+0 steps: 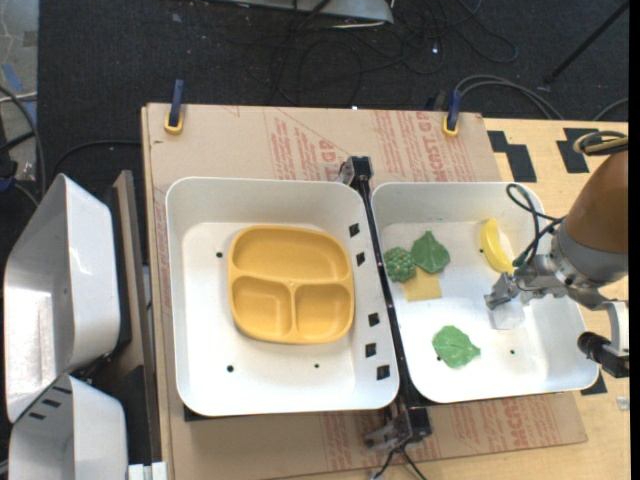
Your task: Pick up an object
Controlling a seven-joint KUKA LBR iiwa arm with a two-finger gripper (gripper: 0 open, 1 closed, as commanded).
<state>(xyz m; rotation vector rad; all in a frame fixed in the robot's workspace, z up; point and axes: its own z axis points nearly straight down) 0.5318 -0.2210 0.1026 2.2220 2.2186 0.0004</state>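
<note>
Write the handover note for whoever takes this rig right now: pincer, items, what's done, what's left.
Pincer: low in the right bin, between the yellow banana and the lower green leaf; nothing seen held.
Right bin also holds a second green leaf, a dark green bumpy piece and a tan flat square, clustered near its left wall.
Left bin: yellow divided tray.
Done: arm is down in the right bin.
Left: grasp and lift an item.
</note>
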